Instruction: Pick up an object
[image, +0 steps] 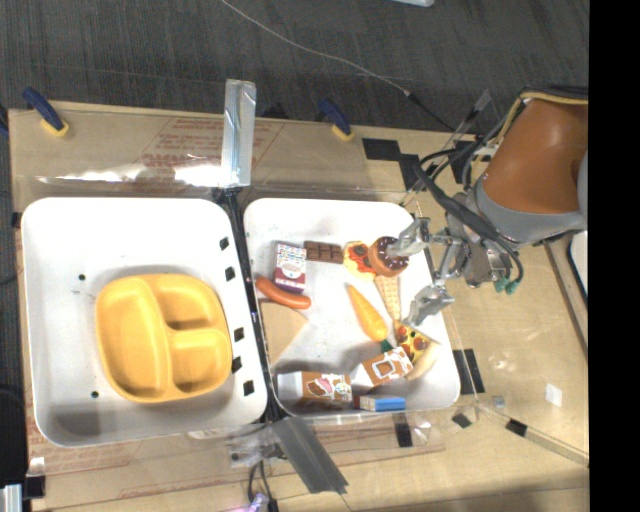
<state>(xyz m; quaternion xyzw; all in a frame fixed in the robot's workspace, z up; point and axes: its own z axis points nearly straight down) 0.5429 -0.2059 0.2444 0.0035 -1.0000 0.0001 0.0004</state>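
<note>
The right bin (330, 218) holds several toy foods: an ice cream cone with a brown top (386, 262), an orange carrot (368, 312), a red sausage (283, 292), a small red and white box (290, 262), a chocolate bar (323, 250) and a pizza slice (416, 345). My gripper (421, 270) hangs over this bin's right rim, just right of the cone. It is open, one finger (410, 240) beside the cone's top and the other near the pizza slice. Nothing sits between them.
The left bin (50, 230) carries a yellow divided tray (165, 333). A brown bottle (318, 385), a small carton (388, 367) and a blue bar (383, 403) lie along the right bin's front wall. Cables trail from the wrist at right.
</note>
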